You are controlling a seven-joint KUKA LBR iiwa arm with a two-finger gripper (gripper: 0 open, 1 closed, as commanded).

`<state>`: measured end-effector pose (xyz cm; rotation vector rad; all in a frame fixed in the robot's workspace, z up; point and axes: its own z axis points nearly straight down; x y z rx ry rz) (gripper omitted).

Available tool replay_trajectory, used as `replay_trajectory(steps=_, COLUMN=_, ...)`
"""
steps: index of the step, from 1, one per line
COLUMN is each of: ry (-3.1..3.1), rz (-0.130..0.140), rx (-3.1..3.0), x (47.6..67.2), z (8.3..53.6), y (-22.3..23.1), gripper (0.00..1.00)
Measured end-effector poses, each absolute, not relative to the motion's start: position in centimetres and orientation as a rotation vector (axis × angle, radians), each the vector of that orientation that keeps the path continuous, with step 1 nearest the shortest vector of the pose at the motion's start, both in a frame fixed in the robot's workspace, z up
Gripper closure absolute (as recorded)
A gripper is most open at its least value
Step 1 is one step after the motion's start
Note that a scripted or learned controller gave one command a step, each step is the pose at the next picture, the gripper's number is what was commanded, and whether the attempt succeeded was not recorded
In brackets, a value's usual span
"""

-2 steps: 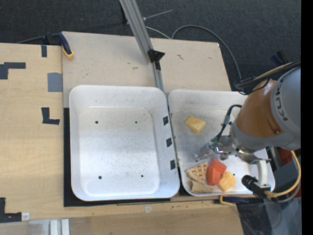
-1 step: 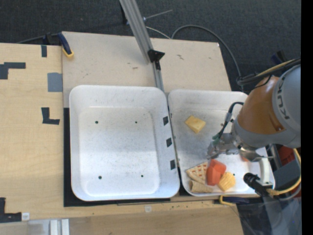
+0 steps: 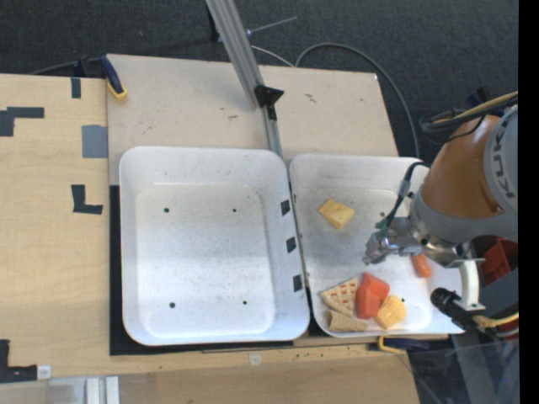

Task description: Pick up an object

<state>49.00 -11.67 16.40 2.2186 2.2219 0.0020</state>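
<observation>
Objects: pale yellow block [image 3: 336, 214] mid right bin [image 3: 354, 168]; red chunk [image 3: 371, 295], waffle-patterned piece [image 3: 341, 296] and yellow piece [image 3: 391, 312] clustered at its near edge
Gripper [image 3: 376, 251]: above right bin, nothing seen gripped; open or closed, cannot tell
Hidden: small orange item [image 3: 421, 265] partly covered by the wrist

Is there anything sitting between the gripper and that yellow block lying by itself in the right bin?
Nothing visible does. The gripper hangs over the right bin, and only bare bin floor lies between it and the yellow block. The other items are clustered nearer the bin's front edge, off that line.
</observation>
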Motion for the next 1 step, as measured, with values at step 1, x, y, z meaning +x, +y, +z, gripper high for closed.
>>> replay_trajectory(steps=1, ry=2.222, rz=0.002, rx=2.218, x=49.08, z=20.71, y=-11.12, gripper=1.00)
